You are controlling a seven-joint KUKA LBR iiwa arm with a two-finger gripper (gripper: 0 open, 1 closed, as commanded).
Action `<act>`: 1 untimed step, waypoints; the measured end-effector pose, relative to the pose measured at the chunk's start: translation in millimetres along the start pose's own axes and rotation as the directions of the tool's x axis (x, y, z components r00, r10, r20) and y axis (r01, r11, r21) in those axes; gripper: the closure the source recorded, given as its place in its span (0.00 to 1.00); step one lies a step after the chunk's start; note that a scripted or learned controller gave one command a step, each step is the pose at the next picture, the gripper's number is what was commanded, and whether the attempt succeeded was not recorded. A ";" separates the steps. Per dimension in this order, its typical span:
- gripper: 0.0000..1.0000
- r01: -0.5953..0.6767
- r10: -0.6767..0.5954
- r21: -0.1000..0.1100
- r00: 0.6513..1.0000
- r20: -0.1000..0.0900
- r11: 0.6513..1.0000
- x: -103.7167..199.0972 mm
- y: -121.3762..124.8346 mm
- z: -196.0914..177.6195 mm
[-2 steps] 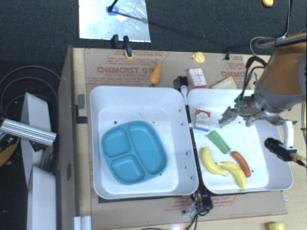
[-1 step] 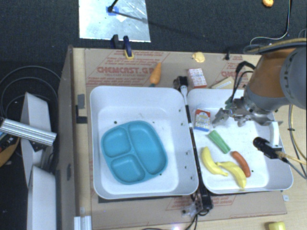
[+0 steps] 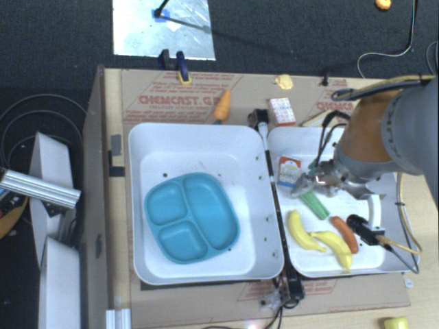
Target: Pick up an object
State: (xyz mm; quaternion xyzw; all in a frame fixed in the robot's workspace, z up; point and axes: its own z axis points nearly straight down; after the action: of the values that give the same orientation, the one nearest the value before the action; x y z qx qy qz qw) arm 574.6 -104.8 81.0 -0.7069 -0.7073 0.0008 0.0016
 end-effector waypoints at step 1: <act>1.00 0.001 -0.001 -0.006 1.000 0.001 1.000 -0.5 2.1 -14.0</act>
State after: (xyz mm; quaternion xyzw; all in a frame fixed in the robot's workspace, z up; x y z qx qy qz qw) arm 576.7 -105.3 95.0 -0.7065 -0.7077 -0.0011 -0.0010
